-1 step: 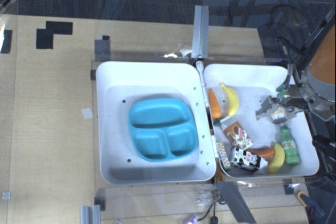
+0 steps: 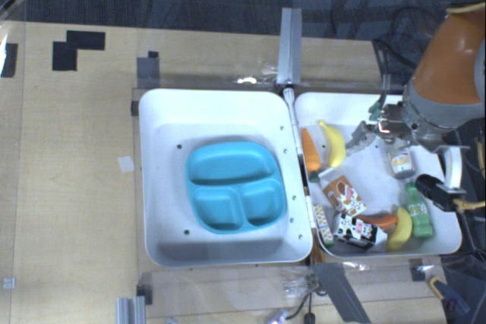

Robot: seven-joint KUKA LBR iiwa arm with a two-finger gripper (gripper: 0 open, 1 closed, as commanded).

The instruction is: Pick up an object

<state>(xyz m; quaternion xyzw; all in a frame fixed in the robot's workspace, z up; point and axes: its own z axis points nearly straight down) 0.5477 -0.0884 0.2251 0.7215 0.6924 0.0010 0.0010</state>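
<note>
Left bin: the shallow white plastic bin on the left (image 2: pixel 159 186) carries a light blue plastic tray with three compartments (image 2: pixel 234 186), lying flat near its middle.

Right bin: the shallow white plastic bin on the right (image 2: pixel 448 239) keeps all the loose things. A yellow plastic banana (image 2: pixel 332 144) lies near the dividing wall, with an orange carrot-shaped toy (image 2: pixel 310 152) just beside it on the wall side. Lower there is a small printed brown carton (image 2: pixel 343 197), a black and white printed packet (image 2: pixel 355 231), a second yellow banana-like piece (image 2: pixel 401 230) and a green plastic bottle (image 2: pixel 418 215) near the front right corner.

Arm: the grey arm with the orange band (image 2: pixel 452 61) reaches in from the right and hangs over the back part of the right bin.

Gripper: the two-finger gripper (image 2: pixel 380 129) is above the bin floor, to the right of the yellow banana. Its fingers seem spread apart, and nothing is seen between them. A small silver-grey object (image 2: pixel 400 162) is just below it; I cannot tell if it is a loose thing or a part of the tool.

Step in hand: in my judgement this is the approach; no object is taken yet.

Next move: probably to go down over one object, for example the yellow banana, which lies a little apart from its neighbours, and then close. The carrot touching it and the near wall can disturb the grasp.
</note>
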